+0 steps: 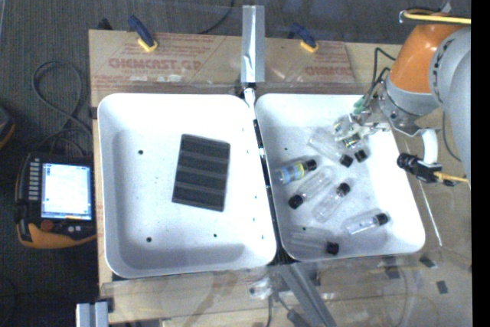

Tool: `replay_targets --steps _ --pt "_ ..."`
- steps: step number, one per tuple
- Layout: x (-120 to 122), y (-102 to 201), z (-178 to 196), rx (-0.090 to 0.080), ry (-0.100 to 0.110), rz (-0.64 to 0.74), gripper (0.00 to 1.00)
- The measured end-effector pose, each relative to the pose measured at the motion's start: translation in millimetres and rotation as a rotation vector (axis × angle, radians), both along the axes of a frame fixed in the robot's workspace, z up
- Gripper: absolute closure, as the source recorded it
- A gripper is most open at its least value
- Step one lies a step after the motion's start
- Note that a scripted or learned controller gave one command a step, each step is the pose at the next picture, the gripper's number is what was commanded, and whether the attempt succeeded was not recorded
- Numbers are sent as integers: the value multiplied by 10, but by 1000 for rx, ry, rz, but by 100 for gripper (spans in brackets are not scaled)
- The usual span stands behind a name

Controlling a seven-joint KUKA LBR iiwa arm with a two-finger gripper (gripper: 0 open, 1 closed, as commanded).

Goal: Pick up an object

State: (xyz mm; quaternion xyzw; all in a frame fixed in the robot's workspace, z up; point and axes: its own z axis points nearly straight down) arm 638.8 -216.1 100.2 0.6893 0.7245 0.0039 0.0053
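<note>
The right bin [398, 241] holds several small clear vials with black caps: one with a blue label [295, 171], one near the middle [331, 201], one at the lower right [366, 223] and one near the front wall [310, 244]. A further clear vial [325, 145] lies toward the back. My gripper [354, 126] hangs over the back right part of this bin, just above and right of that vial, below the orange band [425, 57]. I see nothing clearly between its fingers.
A black ribbed block [202, 171] lies in the left bin [115, 165]. A metal divider post [253, 50] stands at the back between the bins. A teach pendant [57, 199] and cables lie left of the bench. Blue clamps [141, 32] hold the board.
</note>
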Motion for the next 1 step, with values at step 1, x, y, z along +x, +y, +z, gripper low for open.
replay_targets --steps 1 --pt "-180 578 1106 3 13 35 100"
